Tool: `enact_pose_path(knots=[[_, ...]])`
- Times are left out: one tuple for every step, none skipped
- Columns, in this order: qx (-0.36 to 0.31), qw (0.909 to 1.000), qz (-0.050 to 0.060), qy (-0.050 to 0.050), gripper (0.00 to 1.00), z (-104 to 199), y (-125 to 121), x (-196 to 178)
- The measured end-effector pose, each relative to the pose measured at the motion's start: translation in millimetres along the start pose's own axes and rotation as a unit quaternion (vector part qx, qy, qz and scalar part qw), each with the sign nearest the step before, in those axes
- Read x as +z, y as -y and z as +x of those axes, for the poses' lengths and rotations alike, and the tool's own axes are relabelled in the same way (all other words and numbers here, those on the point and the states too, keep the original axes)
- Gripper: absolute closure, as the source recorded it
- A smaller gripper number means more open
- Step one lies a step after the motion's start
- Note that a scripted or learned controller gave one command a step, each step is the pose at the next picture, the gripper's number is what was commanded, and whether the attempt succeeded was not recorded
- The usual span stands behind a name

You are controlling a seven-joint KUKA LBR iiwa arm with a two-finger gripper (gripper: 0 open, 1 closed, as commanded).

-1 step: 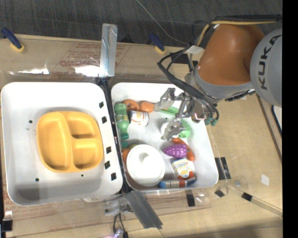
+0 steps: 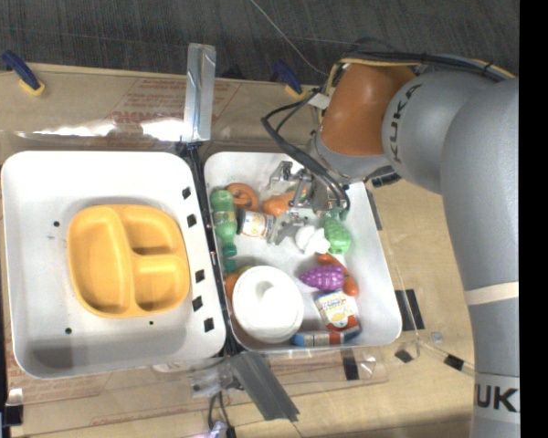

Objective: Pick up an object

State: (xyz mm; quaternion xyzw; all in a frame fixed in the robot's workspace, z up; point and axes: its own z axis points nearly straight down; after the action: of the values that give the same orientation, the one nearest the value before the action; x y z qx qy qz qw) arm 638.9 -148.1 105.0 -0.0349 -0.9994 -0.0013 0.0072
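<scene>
candidate objects are crowded in the right bin [image 2: 384,272], right of frame centre: a green bottle [image 2: 223,215] along its left wall, an orange toy [image 2: 243,194] and a small labelled can [image 2: 254,225] beside it, a green piece [image 2: 338,238] and a white piece [image 2: 308,237] near the middle, a purple ridged toy [image 2: 323,276], a white lidded bowl [image 2: 267,302] at the lower left, a small printed cup [image 2: 337,309] at the lower right. the tool [image 2: 297,203] is down among the upper cluster, just above the can and the white piece; metal parts overlap the clutter and i cannot tell whether it is apart or together, nor whether anything sits in it. risk, as judged: pieces touch or nearly touch here, so a close could pinch two at once, catch an edge and let it slip on lift, or nudge neighbours aside. rounded toys may roll. the left bin [image 2: 18,245] holds a yellow divided tray [image 2: 128,260], well apart from the action. both bins sit on the surface [image 2: 420,217].
</scene>
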Motion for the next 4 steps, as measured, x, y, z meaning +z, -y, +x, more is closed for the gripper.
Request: enact_pose_path(knots=[[0.176, 0.9844, 0.0, 0.009, 0.0, 26, -40, 11], [0.313, 0.9497, -0.001, 0.008, 0.0, 19, -39, 8], [0.309, 0.9509, 0.0, 0.009, 1.0, 19, -40, -2], [0.315, 0.9491, -0.003, 0.014, 1.0, -7, -74, -147]])
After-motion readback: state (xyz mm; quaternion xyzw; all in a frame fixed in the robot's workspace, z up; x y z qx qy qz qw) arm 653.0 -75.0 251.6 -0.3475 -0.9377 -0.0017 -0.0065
